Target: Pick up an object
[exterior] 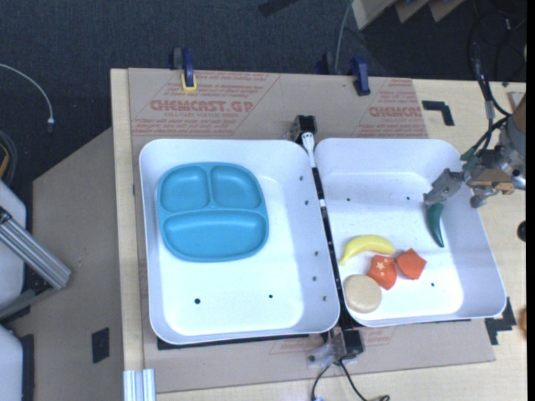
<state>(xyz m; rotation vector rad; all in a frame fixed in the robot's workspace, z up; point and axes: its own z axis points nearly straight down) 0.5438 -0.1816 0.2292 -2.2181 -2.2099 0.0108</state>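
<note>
The right bin (393,161) holds several toy foods. A teal, curved piece (436,224) lies near its right wall. A yellow banana (368,246), a red strawberry-like piece (382,271), an orange-red piece (410,264) and a beige round piece (363,293) cluster at the front. My gripper (461,192) hangs over the bin's right side, just above the teal piece. It is open, one finger pointing left and down toward the teal piece's upper end. Nothing sits between the fingers.
A blue divided plate (213,211) lies in the left bin (234,307). A black divider with clips (316,190) runs between the two bins. Cables hang at the right, behind the arm (506,153).
</note>
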